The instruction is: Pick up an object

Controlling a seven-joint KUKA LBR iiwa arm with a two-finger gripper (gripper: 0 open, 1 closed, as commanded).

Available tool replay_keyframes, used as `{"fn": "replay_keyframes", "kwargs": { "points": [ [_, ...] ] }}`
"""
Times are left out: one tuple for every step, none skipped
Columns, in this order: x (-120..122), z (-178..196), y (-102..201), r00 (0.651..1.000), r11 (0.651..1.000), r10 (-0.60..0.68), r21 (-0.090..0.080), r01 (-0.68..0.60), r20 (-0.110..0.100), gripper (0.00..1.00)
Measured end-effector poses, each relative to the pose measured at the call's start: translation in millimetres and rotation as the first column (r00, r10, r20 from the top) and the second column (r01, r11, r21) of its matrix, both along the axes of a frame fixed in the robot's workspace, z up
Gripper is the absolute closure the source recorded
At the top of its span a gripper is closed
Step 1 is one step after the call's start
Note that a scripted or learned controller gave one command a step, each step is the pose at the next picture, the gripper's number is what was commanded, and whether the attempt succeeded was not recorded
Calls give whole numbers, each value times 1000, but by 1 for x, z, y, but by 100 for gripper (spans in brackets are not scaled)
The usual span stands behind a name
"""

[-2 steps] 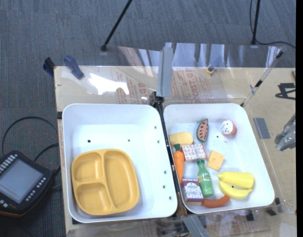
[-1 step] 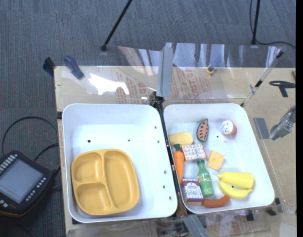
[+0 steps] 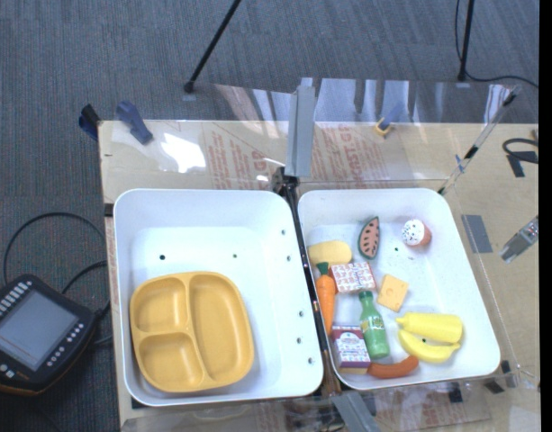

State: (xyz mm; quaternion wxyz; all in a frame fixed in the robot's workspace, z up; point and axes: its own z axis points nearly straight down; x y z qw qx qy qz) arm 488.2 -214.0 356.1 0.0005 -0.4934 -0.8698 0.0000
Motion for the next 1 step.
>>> {"fn": "replay_keyframes", "kwargs": {
  "points": [
    [-12, -3, 0, 967, 967, -256, 0, 256, -2, 100]
  ]
}}
